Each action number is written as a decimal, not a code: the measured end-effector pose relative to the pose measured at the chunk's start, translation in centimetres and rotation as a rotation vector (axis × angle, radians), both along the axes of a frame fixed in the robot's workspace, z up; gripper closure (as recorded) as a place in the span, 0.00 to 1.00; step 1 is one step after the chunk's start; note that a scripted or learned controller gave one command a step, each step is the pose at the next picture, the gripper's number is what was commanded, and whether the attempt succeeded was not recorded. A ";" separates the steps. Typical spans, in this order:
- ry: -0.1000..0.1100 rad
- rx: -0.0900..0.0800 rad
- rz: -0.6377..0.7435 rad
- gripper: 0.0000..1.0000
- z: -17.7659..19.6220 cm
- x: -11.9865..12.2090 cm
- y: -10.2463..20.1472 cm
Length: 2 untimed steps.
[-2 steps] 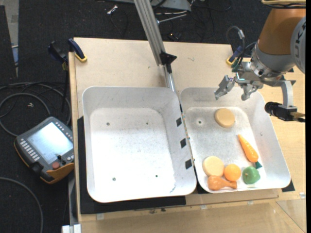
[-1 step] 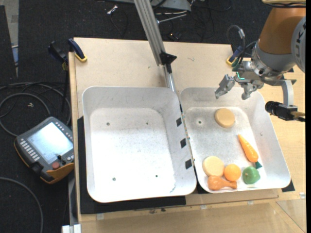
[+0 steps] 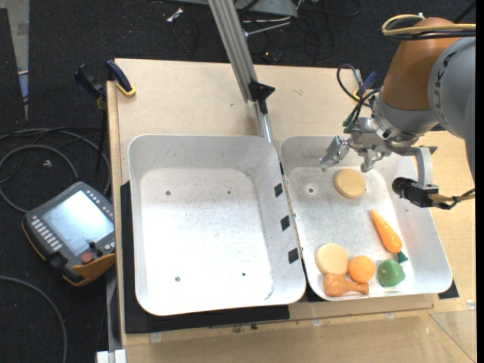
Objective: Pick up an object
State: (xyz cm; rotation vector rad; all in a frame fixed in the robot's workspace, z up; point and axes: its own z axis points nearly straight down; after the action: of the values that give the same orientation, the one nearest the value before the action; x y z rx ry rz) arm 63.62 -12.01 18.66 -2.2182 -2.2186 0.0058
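Tan round disc [image 3: 350, 184] lies at the far end of the right bin [image 3: 431, 255], just below my hand [image 3: 352, 159], whose fingers spread wide and carry nothing; I judge a short drop reaches it.

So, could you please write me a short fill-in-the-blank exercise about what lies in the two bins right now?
1. All the toy foods lie in the ____ bin as the camera sees it.
2. The gripper hovers nearest the round ____ disc.
3. The carrot lies just above the ____ ball.

Missing words: right; beige; green
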 end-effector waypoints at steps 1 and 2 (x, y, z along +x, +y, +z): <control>0.000 0.000 -0.001 0.00 -5.6 0.5 -0.7; -0.013 -0.005 0.000 0.00 -8.7 0.8 -0.8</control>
State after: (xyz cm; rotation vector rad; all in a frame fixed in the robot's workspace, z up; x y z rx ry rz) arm 64.43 -12.82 9.94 -2.2277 -2.2274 -0.0034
